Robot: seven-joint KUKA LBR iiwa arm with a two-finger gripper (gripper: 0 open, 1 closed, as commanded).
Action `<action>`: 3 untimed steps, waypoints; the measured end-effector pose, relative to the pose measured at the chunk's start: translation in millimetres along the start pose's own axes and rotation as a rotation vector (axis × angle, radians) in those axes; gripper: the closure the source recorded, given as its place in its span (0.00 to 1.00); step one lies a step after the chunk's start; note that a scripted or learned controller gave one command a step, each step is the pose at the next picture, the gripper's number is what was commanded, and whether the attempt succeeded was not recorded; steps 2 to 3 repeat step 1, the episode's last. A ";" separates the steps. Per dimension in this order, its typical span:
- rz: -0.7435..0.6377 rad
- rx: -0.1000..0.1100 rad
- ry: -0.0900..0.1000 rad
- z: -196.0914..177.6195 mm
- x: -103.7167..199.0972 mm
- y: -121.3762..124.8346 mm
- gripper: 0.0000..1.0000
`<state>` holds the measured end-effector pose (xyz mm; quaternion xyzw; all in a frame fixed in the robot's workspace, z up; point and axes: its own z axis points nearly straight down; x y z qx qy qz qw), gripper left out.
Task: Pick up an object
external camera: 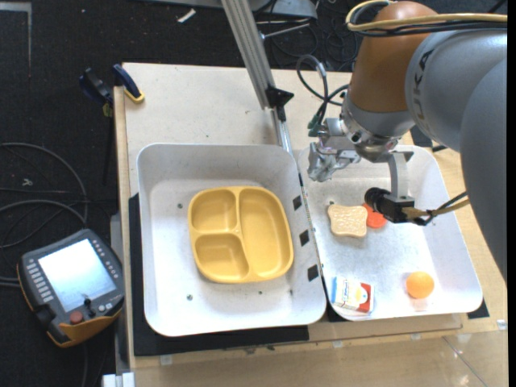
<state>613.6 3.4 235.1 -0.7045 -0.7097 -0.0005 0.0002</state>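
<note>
Camera view
Arm [435, 63]: reaches in from the right, bulking over the upper part of the right bin.
Gripper [322, 166]: hangs over the upper left corner of the right bin, close to the wall shared with the left bin.
Fingers: pointing down, a narrow gap between them, nothing held.
Right bin [451, 289]: holds four things, all in its lower half and middle.
Toast [348, 220]: middle of the right bin, below and right of the gripper, apart from it; its right edge meets the red piece.
Red piece [376, 218]: just right of the toast, partly under a black part of the arm.
Orange ball [419, 284]: lower right, well apart from the toast, near the front wall.
Carton [352, 295]: lower left corner, at the front rim.
Open room, right bin: bare floor between toast, ball and carton; bare strip along the right wall.
Left bin [161, 184]: holds a yellow tray.
Tray [240, 234]: three compartments, centred, bare floor all around it up to the walls.
Pendant [71, 285]: off the bench, on the left.
</note>
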 end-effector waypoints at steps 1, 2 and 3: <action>-0.001 -0.003 0.001 -8.3 58.8 15.8 1.00; -0.001 -0.003 0.001 -8.3 58.8 15.8 1.00; -0.001 -0.003 0.001 -8.3 58.8 15.8 1.00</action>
